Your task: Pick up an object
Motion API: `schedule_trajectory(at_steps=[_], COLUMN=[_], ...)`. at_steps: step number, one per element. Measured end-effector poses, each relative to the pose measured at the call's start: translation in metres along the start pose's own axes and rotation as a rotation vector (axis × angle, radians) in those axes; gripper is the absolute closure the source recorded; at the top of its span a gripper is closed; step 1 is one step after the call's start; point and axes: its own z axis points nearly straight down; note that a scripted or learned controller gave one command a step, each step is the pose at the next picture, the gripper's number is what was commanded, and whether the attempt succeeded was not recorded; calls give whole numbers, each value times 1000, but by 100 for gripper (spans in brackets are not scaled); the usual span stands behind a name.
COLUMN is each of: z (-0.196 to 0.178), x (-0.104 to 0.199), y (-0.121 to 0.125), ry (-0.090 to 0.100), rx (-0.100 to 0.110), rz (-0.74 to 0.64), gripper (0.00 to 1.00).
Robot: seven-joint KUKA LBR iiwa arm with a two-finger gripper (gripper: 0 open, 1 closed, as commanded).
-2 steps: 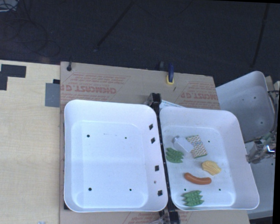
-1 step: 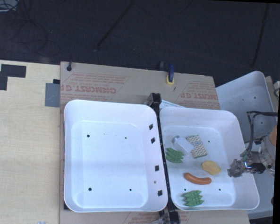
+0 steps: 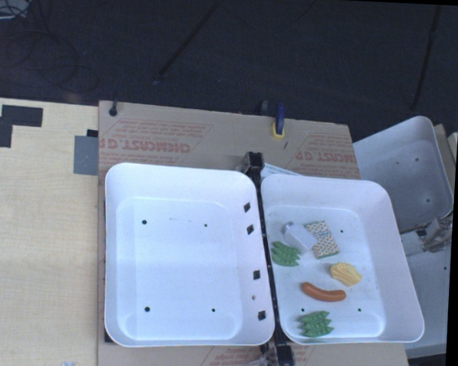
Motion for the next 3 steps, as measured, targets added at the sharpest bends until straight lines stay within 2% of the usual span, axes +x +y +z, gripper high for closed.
schedule_trajectory(at_steps=[1, 2, 3], z=[45, 212, 78], x=[2, 59, 90], y=[-2, -6, 127], ry=[6, 12, 2], rx=[16, 24, -3], rz=[2, -1, -7], gripper=[100, 100, 100])
